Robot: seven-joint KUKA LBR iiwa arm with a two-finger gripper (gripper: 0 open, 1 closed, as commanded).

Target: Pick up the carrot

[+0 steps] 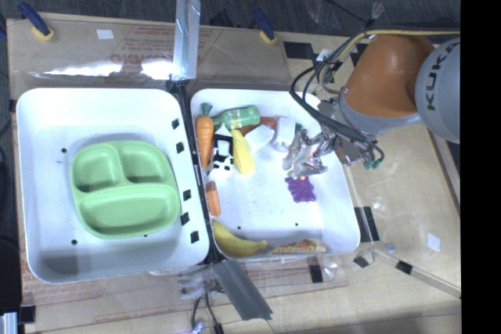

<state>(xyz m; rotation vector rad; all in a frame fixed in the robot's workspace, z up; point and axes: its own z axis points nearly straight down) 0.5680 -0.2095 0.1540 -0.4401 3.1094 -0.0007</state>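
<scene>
Orange carrot [205,138] against right bin's [344,203] left wall; open floor mid-bin; gripper [301,159] over grapes [300,188], finger state indiscernible.

A green divided plate [124,188] is seen in the left white bin [31,168]. In the right bin [337,223], a corn cob [242,152], purple grapes [300,188], a green bottle [239,117] and a banana [237,242] are scattered; blue clamps [35,19] are fixed to the bench edge.
</scene>
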